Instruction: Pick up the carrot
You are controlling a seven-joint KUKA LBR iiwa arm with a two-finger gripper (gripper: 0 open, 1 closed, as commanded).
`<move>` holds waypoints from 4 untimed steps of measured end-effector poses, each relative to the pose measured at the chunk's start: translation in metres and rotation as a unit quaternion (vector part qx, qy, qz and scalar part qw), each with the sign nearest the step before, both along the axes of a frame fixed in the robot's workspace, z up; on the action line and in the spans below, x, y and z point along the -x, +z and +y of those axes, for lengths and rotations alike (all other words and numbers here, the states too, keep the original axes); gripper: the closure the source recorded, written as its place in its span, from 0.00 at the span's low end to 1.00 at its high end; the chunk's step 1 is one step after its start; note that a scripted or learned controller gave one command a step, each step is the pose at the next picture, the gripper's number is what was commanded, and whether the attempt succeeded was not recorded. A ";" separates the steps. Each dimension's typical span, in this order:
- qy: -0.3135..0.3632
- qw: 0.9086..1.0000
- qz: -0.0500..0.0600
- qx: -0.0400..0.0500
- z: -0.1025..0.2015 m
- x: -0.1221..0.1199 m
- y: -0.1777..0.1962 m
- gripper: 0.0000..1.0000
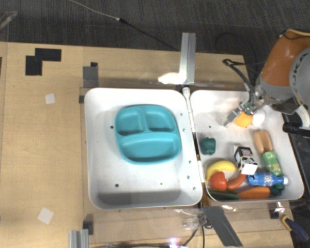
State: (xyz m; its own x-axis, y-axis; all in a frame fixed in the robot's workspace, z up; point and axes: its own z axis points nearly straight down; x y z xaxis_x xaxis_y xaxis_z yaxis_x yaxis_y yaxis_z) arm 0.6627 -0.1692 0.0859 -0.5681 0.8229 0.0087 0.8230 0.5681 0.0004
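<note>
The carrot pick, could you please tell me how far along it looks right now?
Nothing looks done yet: the carrot lies among the other play food at the near edge of the right bin. In hand: the gripper is at the far end of that bin, beside a yellow-orange piece, apart from the carrot. Left: reach the carrot, grasp it and lift it.

The carrot [254,193] lies along the near edge of the right bin [217,105], just beyond a blue bottle [263,180] from the gripper [237,113]. The gripper hovers at the bin's far side beside a yellow-orange fruit [243,120]. Left of that bin, a teal divided plate [146,132] rests in the left bin [98,154].
</note>
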 end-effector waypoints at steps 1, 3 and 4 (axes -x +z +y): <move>-0.103 0.995 -0.005 0.004 0.006 0.014 0.001 0.00; -0.162 0.987 -0.008 0.003 0.067 -0.010 0.004 1.00; -0.211 0.977 -0.009 0.001 0.144 -0.010 0.106 1.00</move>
